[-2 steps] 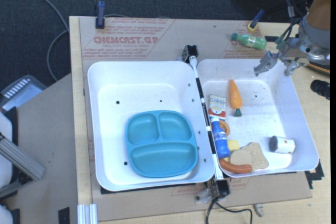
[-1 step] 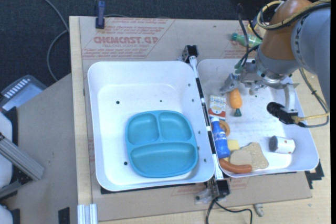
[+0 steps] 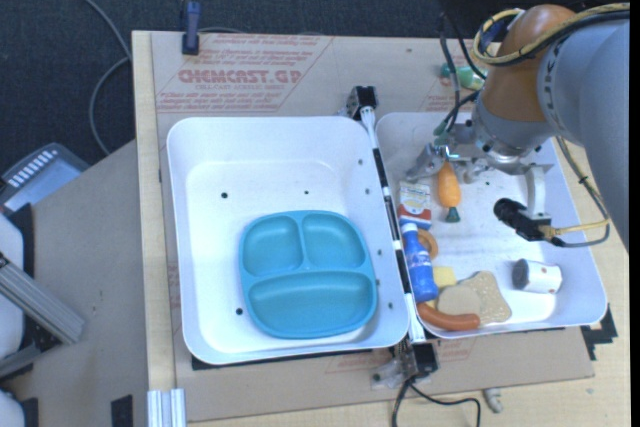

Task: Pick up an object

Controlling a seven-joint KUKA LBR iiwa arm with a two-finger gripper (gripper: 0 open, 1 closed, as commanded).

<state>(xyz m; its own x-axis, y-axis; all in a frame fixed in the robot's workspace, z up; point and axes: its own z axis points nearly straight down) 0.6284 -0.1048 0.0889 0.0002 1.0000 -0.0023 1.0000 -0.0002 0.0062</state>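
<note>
Camera view | gripper low in right bin near its far-left corner, finger state cannot tell | carrot just beside, likely target | sausage, bread heaped at near edge | blue tray in left bin

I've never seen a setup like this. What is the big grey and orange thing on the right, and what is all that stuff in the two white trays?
That is a robot arm, seen by one camera above the bench. Its tool hangs over the right bin, above a toy carrot; whether it grips anything is unclear. That bin also has a blue tube, a bread slice, a sausage and a white cylinder. The left bin holds a blue divided plate.
</note>
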